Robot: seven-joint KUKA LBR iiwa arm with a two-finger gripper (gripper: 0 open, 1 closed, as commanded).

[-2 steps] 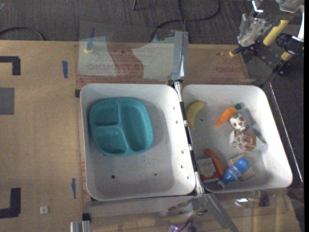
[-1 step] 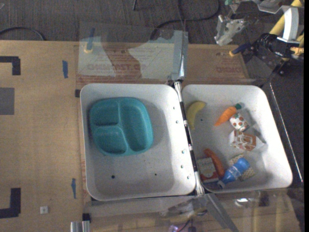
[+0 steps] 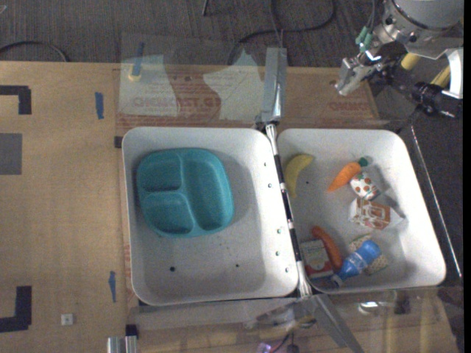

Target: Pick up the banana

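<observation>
A yellow banana lies in the right bin, close to its upper left corner and next to the divider between the bins. My gripper hangs above the bench beyond the right bin's far edge, up and to the right of the banana and well apart from it. Nothing shows between its fingers. The arm's orange band sits at the top right corner of the view.
The right bin also holds a toy carrot, a small white-and-red carton, a red sausage-like toy, a blue bottle and other small items. A teal divided plate rests in the left bin.
</observation>
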